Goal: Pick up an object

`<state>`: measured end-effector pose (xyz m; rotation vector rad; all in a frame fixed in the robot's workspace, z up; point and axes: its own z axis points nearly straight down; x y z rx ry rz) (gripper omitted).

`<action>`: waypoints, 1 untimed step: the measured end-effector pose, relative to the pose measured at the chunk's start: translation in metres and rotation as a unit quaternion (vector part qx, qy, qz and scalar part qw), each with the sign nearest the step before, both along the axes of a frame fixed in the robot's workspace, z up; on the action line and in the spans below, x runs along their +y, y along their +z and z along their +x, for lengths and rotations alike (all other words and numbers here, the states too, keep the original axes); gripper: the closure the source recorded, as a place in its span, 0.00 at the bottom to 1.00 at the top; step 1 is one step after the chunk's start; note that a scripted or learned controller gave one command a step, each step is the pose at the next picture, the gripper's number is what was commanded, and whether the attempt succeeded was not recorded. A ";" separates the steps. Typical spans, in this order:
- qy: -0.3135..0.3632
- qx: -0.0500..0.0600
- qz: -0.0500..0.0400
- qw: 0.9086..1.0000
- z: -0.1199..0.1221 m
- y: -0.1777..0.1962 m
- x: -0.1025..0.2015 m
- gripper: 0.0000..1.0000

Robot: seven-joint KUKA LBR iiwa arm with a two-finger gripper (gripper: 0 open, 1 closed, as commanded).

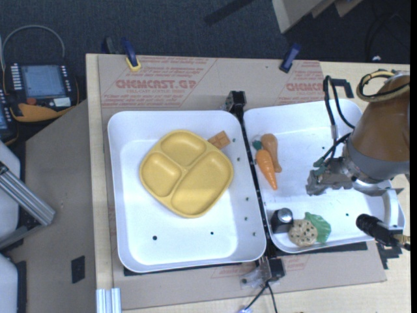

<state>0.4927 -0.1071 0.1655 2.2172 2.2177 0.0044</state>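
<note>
Tool (320, 180) hovers over right bin (296, 124), grip state can't tell. Carrot (267, 167) at its 9 o'clock, cookie (302, 232) at 7. Yellow plate (187, 173) in left bin (130, 194).

Dark blue-grey carpet floor (163, 18) beyond bench's far edge. Bench top (189, 83) covered by tan board with red printed lettering, held at far edge by yellow clamp (133, 62) and blue clamp (289, 57). Handheld control pendant (40, 87) with screen and looped black cable off bench's left side. Aluminium rail (23, 191) slanting at lower left. Even overhead light, soft shadows
</note>
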 end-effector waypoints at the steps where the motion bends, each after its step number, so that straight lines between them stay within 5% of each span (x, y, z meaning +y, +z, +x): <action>1: 0.001 0.000 0.000 1.000 0.009 0.051 0.007 1.00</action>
